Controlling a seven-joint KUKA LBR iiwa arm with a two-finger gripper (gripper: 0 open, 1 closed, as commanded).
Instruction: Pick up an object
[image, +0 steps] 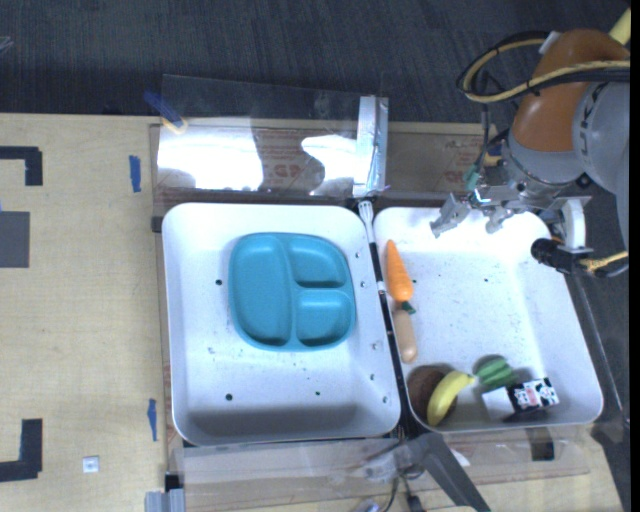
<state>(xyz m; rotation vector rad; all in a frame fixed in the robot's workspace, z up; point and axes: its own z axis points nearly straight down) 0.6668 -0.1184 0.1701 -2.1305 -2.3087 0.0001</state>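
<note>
I have the claw hanging over the far edge of the right bin, near its back rim, with the arm reaching in from the right. Its two fingers look spread apart, and I see nothing between them, so I count it as holding nothing. Nothing has been picked yet, as far as I can judge: every candidate lies in the right bin. A carrot lies along the bin's left wall, with a pale, tan stick-like piece just below it, end to end. At the near edge sits a cluster: a brown round thing, a banana touching it, a green item just beside the banana, and a small black-and-white box next to that. The left bin holds a blue divided tray, which I would leave alone. What is left is the whole job: choose a target, bring the claw down over it, close, and lift. The carrot is nearest the claw but hugs the wall, which may leave little room for a finger; the near cluster is crowded, so a grasp there could catch two things at once.
</note>
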